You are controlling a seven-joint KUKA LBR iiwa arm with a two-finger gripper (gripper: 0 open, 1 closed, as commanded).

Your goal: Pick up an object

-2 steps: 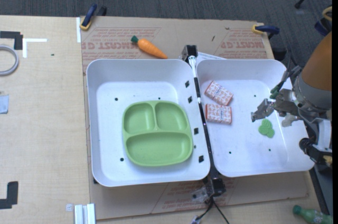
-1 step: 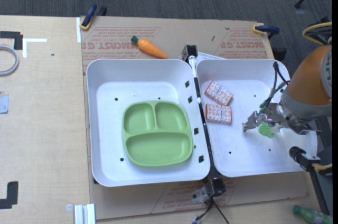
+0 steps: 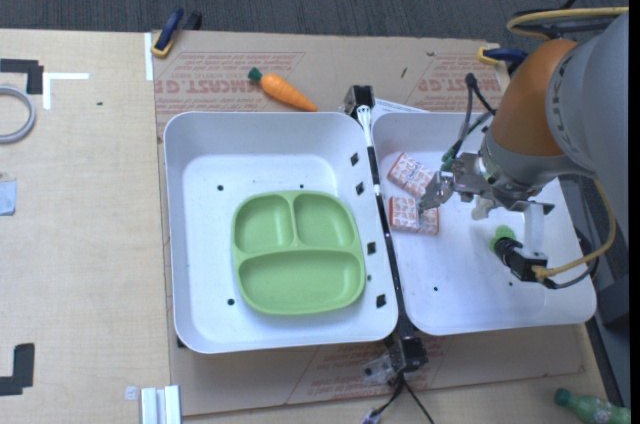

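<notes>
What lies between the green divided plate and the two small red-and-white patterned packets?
In the camera view, only white bin floor and the two bins' adjoining rims separate the green divided plate from the two small red-and-white patterned packets.

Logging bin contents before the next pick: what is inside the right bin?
In the right bin lie two small patterned packets near its left wall. The end effector hangs just beside them. The arm covers the bin's upper right part, so anything there is hidden.
</notes>
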